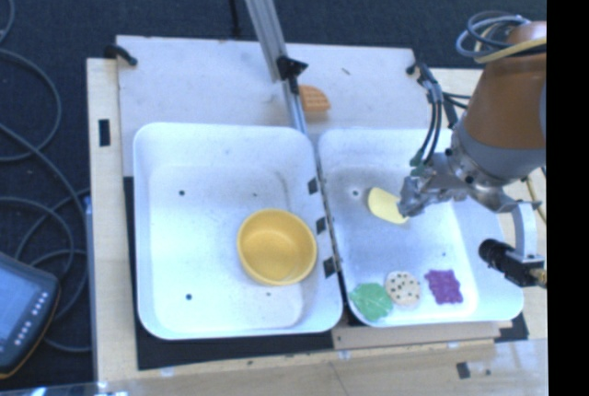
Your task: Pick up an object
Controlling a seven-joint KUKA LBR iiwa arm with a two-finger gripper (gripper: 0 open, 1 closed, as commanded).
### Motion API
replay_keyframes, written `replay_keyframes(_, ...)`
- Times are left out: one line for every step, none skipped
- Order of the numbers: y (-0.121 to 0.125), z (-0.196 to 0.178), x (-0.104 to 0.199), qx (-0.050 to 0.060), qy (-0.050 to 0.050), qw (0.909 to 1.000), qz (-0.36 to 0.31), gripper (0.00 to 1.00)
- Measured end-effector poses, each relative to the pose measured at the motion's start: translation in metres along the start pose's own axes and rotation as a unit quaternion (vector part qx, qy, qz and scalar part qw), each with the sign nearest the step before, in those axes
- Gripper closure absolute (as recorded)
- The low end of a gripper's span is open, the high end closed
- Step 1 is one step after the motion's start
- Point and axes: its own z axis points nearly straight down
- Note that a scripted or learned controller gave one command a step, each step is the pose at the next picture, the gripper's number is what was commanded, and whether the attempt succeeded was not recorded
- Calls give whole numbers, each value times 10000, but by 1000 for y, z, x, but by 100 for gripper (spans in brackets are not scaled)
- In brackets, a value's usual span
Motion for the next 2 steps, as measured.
replay_keyframes(3,9,61,4,8,10000,-4,100)
replay_keyframes(5,4,112,-1,13,10000,-14,100)
